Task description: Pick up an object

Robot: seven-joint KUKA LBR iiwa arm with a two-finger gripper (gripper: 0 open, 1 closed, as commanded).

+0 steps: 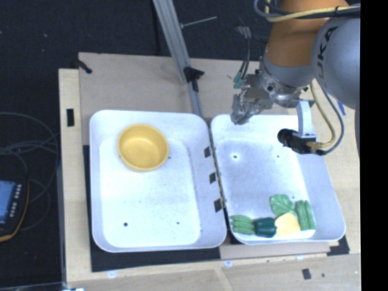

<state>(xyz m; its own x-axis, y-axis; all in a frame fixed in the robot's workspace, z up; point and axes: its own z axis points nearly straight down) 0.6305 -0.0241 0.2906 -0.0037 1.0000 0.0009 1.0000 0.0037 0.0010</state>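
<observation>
While a grey metal pole (176,47) slants down to the gap between the two bins, a small screen (9,204) with wires sits off the left side of the table (139,77). Nothing lies between the hand and the toys. The left bin (103,180) has a yellow bowl (143,147) near its top left corner. The right bin (267,162) has a little pile of toys in its bottom corner: a green leafy piece (280,203), a green pod (304,214), a yellow piece (287,224), a dark green piece (265,226) and a green bean (242,224). They touch each other. The arm (309,35) comes in from the top right, and the hand (240,115) points down over the top left corner of the right bin, well apart from the toys. I cannot tell if the hand is open or closed. It holds no toy.
</observation>
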